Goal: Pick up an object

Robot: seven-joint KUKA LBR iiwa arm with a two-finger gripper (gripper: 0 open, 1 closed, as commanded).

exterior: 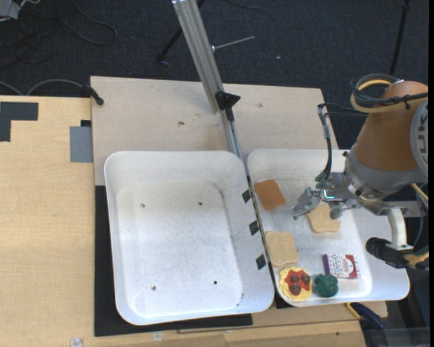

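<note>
- The approach step is judged in hand: the grey two-finger jaws (320,202) are seen right of centre, just above the pale tan bread-like slice (324,223) in the right white bin (390,289).
- Their opening cannot be told; nothing is seen held.
- Next, a descent onto the slice is called for.

No legible text (red packet (341,266) label blurred)

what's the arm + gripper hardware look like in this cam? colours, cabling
The arm reaches in from the right: a bulky rounded orange section above a grey wrist housing. Dark cables loop over its top, and a thin dark cable hangs down on its left side. The gripper is small, grey metal, with a cyan-lit spot on its body. A black cylindrical fitting sits below the wrist.
</note>
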